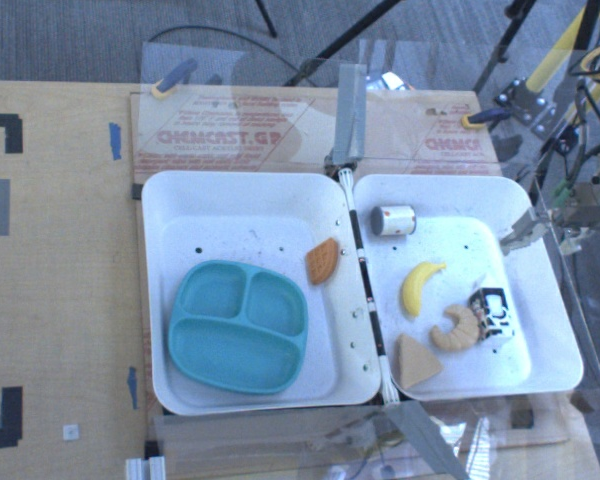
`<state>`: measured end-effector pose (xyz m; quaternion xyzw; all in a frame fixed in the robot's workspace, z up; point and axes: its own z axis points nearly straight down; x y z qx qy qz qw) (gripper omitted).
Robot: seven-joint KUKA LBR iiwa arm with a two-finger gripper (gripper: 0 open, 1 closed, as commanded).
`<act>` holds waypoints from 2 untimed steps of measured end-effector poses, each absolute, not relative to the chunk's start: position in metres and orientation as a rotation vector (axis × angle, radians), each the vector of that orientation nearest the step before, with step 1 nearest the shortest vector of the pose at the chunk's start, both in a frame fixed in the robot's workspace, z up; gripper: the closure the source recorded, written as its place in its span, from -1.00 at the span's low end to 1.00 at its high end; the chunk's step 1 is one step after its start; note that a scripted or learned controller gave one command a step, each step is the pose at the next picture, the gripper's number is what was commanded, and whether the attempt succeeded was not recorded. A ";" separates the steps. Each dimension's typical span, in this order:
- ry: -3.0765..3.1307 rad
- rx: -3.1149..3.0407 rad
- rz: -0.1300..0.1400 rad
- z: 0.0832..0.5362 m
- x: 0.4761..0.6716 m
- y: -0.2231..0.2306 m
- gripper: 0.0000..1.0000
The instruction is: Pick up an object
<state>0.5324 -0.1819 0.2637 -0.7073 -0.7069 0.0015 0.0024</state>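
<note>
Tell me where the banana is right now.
The banana lies in the right bin, near its middle, below the small can and just above-left of the croissant.

The left bin holds a divided plate at its lower left and a cookie by its right wall. In the right bin, a can lies upper left, a banana mid-frame, a croissant touching a small box, and a wedge at the lower left.
</note>
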 end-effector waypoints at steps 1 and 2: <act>-2.215 -2.229 -0.003 0.125 0.516 -0.137 -1.00; -1.928 -2.508 -0.053 0.107 0.517 -0.199 -1.00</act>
